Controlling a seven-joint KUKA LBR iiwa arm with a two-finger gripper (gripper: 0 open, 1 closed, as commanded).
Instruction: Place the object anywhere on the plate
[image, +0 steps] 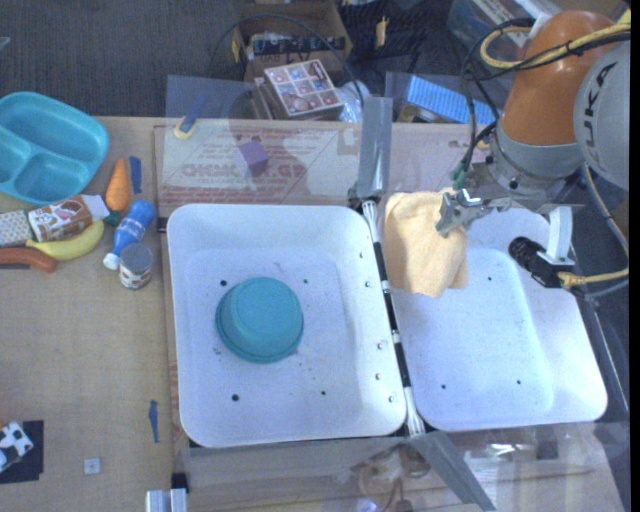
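Note:
A round teal plate lies in the middle of the left white bin. A pale yellow cloth hangs at the far left of the right white bin, close to the wall between the two bins. It is wide at the top and narrows to a point below. My gripper is at the cloth's upper right corner, and its fingers are pinched shut on the fabric there. The plate is well to the left of the gripper and nearer the front, across the dividing wall.
On the bench left of the bins are a blue divided tray, a carrot, a banana, a small bottle and a can. A purple cube sits behind the left bin. Boxes and clutter lie beyond the bench.

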